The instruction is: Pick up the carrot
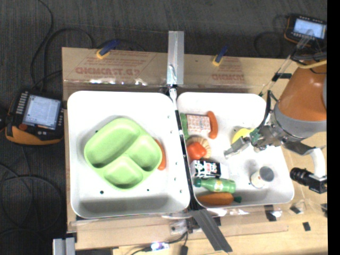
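Orange carrot (pixel 217 198) lies untouched at the right bin's (pixel 276 195) front edge; the claw (pixel 234 151) hovers apart, holding nothing, well short.

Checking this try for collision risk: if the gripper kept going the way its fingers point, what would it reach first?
The gripper points left over the right bin. Likely first in line is the black-and-white carton, though height is unclear. The carrot lies nearer the front wall, off that line.

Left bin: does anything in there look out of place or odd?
An orange piece sits wedged between the green divided tray and the left bin's right wall, mostly hidden by the tray. Nothing looks spilled or broken.
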### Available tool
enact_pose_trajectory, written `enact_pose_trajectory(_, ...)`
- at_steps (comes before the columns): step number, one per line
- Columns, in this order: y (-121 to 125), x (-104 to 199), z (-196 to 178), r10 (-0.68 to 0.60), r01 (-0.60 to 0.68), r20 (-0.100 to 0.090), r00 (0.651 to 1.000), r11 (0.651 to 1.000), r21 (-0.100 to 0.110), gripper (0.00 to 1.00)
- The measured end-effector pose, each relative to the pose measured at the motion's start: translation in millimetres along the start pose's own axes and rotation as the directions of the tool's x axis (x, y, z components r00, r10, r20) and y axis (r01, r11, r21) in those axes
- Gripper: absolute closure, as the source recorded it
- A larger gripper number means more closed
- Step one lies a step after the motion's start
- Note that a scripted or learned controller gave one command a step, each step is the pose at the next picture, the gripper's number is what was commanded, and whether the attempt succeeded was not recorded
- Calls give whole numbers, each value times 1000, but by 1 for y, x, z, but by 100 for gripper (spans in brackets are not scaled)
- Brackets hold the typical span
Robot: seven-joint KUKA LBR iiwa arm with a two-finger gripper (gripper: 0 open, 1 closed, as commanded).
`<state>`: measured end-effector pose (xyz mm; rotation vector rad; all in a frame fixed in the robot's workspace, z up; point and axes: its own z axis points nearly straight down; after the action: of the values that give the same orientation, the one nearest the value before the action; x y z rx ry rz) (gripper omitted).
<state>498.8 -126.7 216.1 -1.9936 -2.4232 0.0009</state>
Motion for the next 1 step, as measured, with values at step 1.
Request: enact_pose_trajectory(1,61,24,33,-113,113,3,994,994,0,0)
